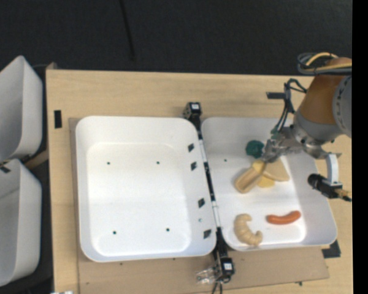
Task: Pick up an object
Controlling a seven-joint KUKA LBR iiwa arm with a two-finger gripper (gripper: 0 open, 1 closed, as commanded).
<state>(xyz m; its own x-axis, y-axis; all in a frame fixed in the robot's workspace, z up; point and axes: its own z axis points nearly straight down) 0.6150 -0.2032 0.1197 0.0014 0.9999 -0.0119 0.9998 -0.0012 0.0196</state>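
pincer (271, 154) perhaps touching slanted baguette (250, 177)

All the objects lie in the right bin (306, 234). Near its middle, a tan, baguette-like piece (248, 179) lies at a slant, its upper end toward the right, its lower end toward the left. Touching it on the right is a pale yellow wedge (276, 173), flat on the floor of the bin. Just above these sits a small dark teal round object (254, 147), partly hidden; what it is cannot be told. Toward the near edge, a beige croissant-shaped piece (246, 230) curves like a hook, and to its right, apart from it, lies a red-orange sausage (284, 218), nearly level and slightly bowed.
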